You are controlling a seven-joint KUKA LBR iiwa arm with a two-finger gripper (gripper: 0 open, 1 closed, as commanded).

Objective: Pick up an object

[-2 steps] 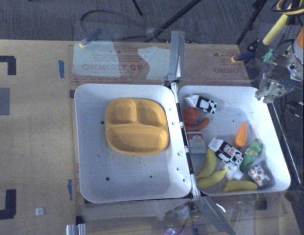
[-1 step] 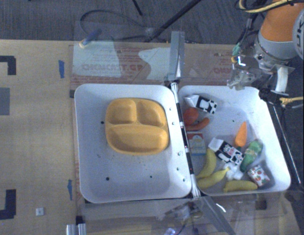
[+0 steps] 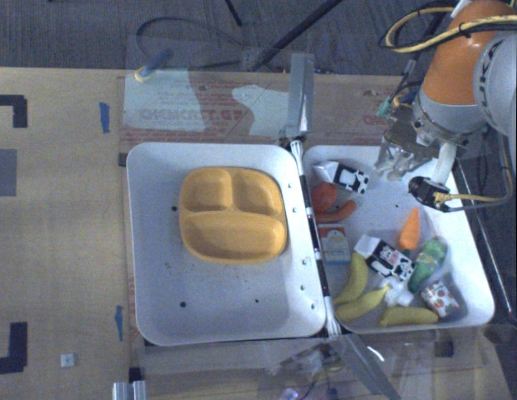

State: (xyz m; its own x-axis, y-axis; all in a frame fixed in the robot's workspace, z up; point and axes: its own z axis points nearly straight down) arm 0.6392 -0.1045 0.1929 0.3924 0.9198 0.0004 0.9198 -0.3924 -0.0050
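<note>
The gripper (image 3: 394,167) hovers at the right bin's (image 3: 479,261) 12 o'clock edge, jaws slightly apart, holding nothing. The nearest object, a black-and-white carton (image 3: 348,177), lies just beside it at 9 o'clock. It is probably light and crushable; grip across its narrow flat sides.

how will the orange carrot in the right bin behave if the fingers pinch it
The carrot tapers to a point, so a pinch near the tip may slip off. It looks like a smooth plastic toy, probably stiff and light. Its round body lies loose on the bin floor, so a nudge could roll it toward the green bottle.
</note>
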